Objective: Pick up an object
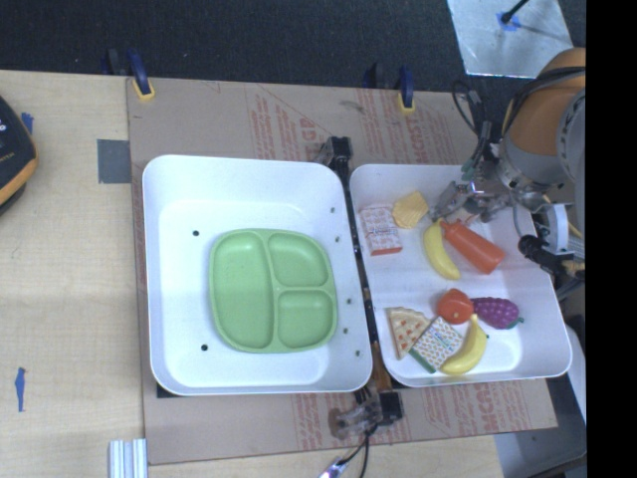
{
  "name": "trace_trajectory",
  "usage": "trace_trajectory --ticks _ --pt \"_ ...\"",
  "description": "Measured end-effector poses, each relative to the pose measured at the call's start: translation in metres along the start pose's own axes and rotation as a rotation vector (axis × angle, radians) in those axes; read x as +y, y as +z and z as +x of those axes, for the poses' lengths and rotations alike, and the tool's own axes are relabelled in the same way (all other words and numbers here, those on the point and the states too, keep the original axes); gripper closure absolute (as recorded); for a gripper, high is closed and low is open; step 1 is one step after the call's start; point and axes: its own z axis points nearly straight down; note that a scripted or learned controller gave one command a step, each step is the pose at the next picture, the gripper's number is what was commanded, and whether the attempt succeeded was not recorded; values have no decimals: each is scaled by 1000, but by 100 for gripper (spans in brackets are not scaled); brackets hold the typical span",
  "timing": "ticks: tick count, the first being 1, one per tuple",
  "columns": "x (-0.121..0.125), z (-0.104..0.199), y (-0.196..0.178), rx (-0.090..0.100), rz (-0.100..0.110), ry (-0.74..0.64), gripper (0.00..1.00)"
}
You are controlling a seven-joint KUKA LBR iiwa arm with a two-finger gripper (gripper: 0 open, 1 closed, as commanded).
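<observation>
A pale wooden table (60, 297) carries a brown cardboard sheet (259, 118), clipped along its far edge, and on the sheet sit two shallow white bins side by side; beyond the table's far edge the floor is dark carpet.

The right bin (542, 361) holds the loose toy food. Near its far edge lies an orange carrot (474, 248), slanted, with a yellow banana (440, 252) just beside it toward the bin's middle. A yellow cheese piece (410, 209) lies close to the banana's upper end, and a red-and-white packet (379, 229) rests by the bin's left wall. Toward the near edge sit a red tomato (455, 306) and a purple bunch of grapes (498, 312), touching or nearly so. Below them lie a pizza slice (403, 329), a patterned cracker box (437, 344) and a second banana (470, 349), crowded together.

The gripper (460, 199) hangs over the far edge of the right bin, just above the carrot's upper end and beside the cheese piece. Whether the jaws are released or clenched I cannot tell; nothing is visibly between them. The grey arm (547, 137) with its orange band reaches in from the table's right edge.

The left bin (164, 182) holds a green divided plate (271, 289) in its middle.
</observation>
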Motion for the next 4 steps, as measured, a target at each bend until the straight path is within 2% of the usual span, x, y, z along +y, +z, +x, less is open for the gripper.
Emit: trace_trajectory --ticks 1,2,3,4 --pt "1 -13 -106 -1 -3 0 0" --pt "-71 -1 -21 -5 -15 0 0" --pt "-17 18 0 1 0 0 0" --pt "-107 -13 -35 0 0 2 0"
